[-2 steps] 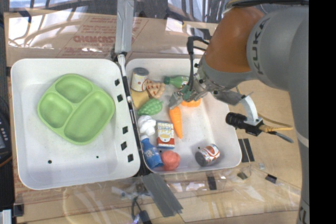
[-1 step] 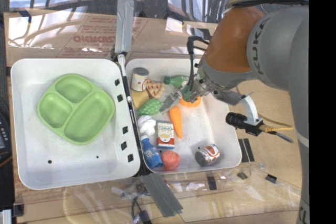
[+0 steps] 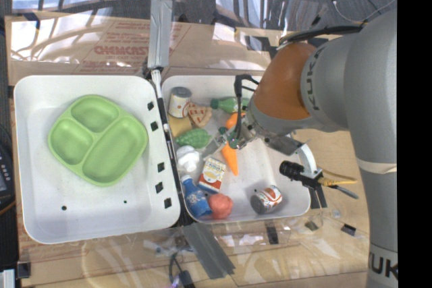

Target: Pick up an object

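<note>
Carrot (image 3: 231,158) lies just below the claw (image 3: 234,140), whose grip state I cannot tell; the approach step seems underway, and next comes descending and clamping it.

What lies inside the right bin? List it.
The right bin holds a can, a carrot, a small carton, a red ball, a blue bottle and leafy greens. The arm covers its upper right part.

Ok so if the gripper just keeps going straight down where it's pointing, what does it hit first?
Most likely the orange carrot. The gripper hangs right over the carrot's upper end in the right bin, with the green leafy toy just to the camera's left. Depth is hard to judge from this slanted view.
</note>
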Controlling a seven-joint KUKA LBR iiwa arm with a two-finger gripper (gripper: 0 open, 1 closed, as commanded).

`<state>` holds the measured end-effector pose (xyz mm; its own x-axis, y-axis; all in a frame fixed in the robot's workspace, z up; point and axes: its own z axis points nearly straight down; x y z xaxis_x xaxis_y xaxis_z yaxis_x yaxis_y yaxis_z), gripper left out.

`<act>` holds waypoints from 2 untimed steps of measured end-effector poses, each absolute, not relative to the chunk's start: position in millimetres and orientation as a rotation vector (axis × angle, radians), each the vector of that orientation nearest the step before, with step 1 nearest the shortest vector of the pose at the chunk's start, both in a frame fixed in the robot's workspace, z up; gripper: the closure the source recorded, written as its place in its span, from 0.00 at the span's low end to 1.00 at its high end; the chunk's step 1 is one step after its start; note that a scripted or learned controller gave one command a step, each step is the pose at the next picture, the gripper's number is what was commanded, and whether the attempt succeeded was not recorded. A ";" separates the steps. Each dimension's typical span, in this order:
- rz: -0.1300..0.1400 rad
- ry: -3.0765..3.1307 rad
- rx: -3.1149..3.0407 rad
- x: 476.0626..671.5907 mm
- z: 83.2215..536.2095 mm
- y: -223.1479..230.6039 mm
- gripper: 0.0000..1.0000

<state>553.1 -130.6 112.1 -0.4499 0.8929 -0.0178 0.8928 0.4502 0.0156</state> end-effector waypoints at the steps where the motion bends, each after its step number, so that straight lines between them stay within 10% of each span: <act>1: -0.004 2.537 1.859 577.9 89.0 -145.6 0.00; 2: -0.008 2.544 1.857 578.1 95.8 -145.8 1.00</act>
